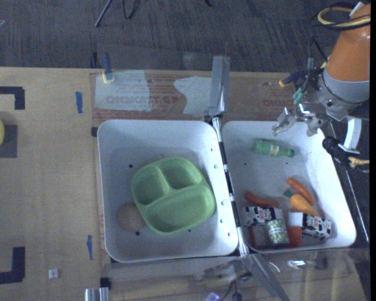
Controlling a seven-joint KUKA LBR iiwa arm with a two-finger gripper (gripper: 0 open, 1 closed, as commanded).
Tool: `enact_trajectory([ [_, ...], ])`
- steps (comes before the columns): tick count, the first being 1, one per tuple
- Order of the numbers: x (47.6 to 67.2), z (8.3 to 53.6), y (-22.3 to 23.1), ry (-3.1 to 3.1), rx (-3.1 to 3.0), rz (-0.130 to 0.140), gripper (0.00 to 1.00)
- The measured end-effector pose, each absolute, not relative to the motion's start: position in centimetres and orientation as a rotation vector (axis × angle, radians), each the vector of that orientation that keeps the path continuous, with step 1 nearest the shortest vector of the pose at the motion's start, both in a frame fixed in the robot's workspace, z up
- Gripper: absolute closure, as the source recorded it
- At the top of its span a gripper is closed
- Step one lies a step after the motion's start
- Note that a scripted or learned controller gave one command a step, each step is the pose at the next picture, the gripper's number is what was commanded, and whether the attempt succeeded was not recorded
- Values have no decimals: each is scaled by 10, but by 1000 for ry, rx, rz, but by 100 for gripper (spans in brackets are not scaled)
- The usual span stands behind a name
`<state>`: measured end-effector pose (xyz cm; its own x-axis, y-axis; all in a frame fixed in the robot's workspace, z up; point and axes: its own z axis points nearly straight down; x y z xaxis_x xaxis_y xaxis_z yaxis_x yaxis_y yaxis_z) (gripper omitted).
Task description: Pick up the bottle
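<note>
Upper right of frame, my pincer [289, 120] hangs spread above the lying bottle [272, 149], which might roll when nudged.

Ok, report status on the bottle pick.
Hand above right bin's far rim, nothing in it. Bottle lying flat, just below the hand. Nothing on top of it.

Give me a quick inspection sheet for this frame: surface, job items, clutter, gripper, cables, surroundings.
Surface: two white bins side by side on a wooden bench.
Job's things: green bottle lying on its side, right bin, far end.
Clutter: green divided plate and brownish ball in left bin; carrots, small cartons in right bin.
Grippers: gripper above right bin's far edge, holding nothing.
Cables: yellow loop at arm top.
Surroundings: dark floor, blue tape marks.
</note>
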<state>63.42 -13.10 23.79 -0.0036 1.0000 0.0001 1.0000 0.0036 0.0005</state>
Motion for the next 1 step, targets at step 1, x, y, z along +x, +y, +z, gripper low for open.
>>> enact_trajectory([
  [1,620,153,-105,2209,2235,0,0],
])
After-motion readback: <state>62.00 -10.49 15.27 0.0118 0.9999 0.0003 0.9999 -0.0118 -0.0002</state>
